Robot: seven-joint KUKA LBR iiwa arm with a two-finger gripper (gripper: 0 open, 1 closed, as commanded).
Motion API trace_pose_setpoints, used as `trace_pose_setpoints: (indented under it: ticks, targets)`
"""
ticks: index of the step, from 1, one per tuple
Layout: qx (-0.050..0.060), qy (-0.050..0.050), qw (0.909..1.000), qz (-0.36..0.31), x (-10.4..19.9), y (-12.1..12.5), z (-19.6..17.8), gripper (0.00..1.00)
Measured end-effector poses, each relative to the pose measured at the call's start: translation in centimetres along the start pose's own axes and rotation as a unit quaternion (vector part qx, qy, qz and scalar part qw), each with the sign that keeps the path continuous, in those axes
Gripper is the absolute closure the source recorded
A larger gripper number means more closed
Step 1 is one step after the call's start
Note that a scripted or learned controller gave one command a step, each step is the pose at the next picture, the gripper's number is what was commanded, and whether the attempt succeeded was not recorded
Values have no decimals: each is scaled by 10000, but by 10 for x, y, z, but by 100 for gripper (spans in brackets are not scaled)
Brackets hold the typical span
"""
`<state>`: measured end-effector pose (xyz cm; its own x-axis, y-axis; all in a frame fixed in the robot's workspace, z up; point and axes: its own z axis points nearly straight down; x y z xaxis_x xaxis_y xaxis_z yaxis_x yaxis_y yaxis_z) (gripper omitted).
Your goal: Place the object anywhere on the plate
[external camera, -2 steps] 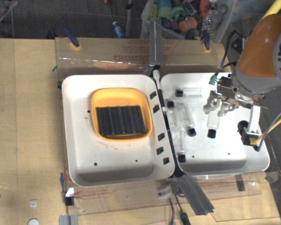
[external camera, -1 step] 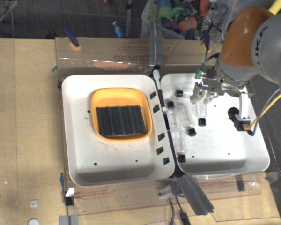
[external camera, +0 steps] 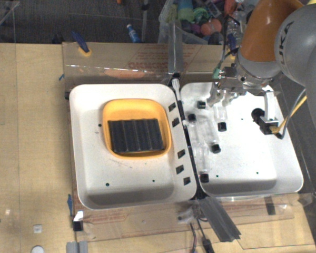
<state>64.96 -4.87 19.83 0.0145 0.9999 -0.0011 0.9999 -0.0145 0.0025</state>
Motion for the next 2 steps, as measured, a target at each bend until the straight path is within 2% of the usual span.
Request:
trace_pose_setpoints:
  ticks: [1, 2]
  targets:
    - [-2, -3, 9994, -355, 0, 18, -21, 100]
    - [27, 8, 9966, -822, 2, 17, 14, 100]
